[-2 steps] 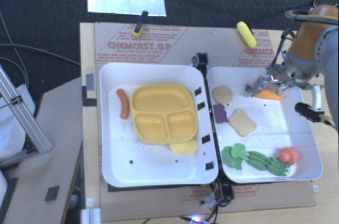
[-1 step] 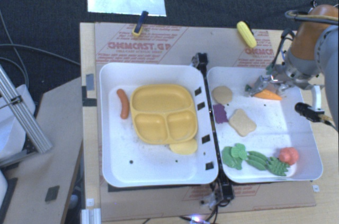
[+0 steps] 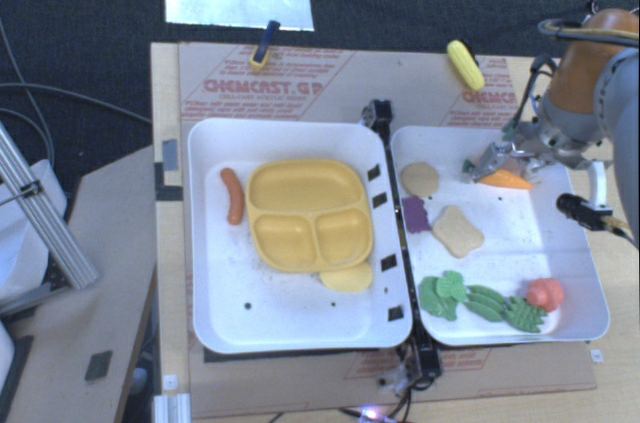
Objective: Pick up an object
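Your hand (image 3: 497,161) sits low in the upper right of the frame, over the far part of the right white bin (image 3: 575,261), and you cannot tell how it is set. An orange carrot-shaped wedge (image 3: 506,179) lies directly under it, touching or nearly so. Left of that is a round tan cookie-like piece (image 3: 419,179), with a small purple lump (image 3: 415,214) below it and a tan bread-slice shape (image 3: 457,231) toward the bin's middle. Along the bin's near edge you see a green leafy piece (image 3: 442,294), a green pod (image 3: 490,302) and a red-orange round fruit (image 3: 545,293). The left white bin (image 3: 210,311) holds a yellow divided plastic tray (image 3: 308,214), a reddish sausage (image 3: 234,195) and a pale yellow disc (image 3: 347,279). On the counter (image 3: 330,81) beyond lies a yellow corn cob (image 3: 465,64).
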